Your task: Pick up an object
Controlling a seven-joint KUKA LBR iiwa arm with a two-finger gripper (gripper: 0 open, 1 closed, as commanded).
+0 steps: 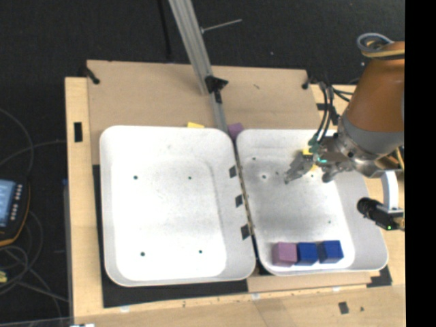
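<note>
My gripper (308,176) hangs over the upper middle of the right bin (354,203), its two fingers spread apart and open, with bare bin floor showing between them. A purple block (285,253) and two blue blocks (307,252) (332,251) lie in a row along the right bin's front wall, well in front of the gripper. A small yellow-green spot sits at the gripper's base; I cannot tell what it is.
The left bin (112,182) lies beside the right one. A small yellow piece (195,125) and a purple piece (235,129) rest at the bins' back rims. A slanted metal pole (194,39) rises behind them. Cables and a handheld device (10,210) lie far left.
</note>
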